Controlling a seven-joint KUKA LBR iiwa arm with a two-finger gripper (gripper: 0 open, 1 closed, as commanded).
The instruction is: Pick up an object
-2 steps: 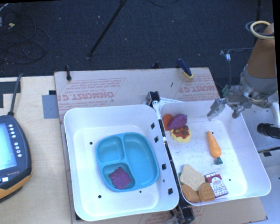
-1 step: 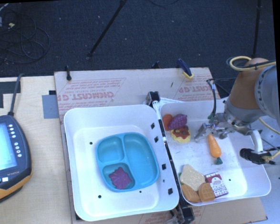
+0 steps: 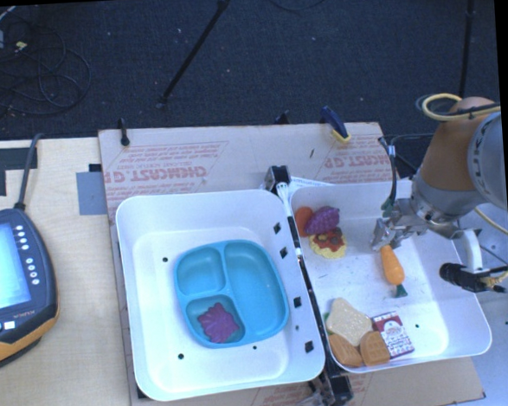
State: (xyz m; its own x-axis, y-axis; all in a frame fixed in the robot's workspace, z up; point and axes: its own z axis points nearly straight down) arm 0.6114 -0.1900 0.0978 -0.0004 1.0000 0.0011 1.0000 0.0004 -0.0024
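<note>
While the arm (image 3: 459, 162) reaches in from the right edge of the frame, you see its gripper (image 3: 388, 234) low over the right bin (image 3: 458, 335), at that bin's upper right part. The fingertips sit just above the top end of the orange carrot (image 3: 392, 266), which lies on the bin floor slightly tilted, its green tip pointing toward the lower edge of the frame. You cannot tell from this view whether the pincer is apart or together, and nothing shows clamped in it. Note the other contents of the right bin: a purple bunch of grapes (image 3: 324, 219) at upper left, touching a yellow-and-red piece (image 3: 329, 245) just below it, with a small orange piece (image 3: 303, 219) beside them against the bin wall. At the lower left of that bin you find a slice of bread (image 3: 348, 320), two brown biscuits (image 3: 360, 350) touching it, and a small red box (image 3: 392, 334) just to their right. In the left bin (image 3: 144, 249) a blue divided tray (image 3: 242, 277) lies near the centre; its lower compartment holds a purple object (image 3: 216, 322). A handheld control pendant (image 3: 8, 284) rests at the left edge of the frame.
</note>
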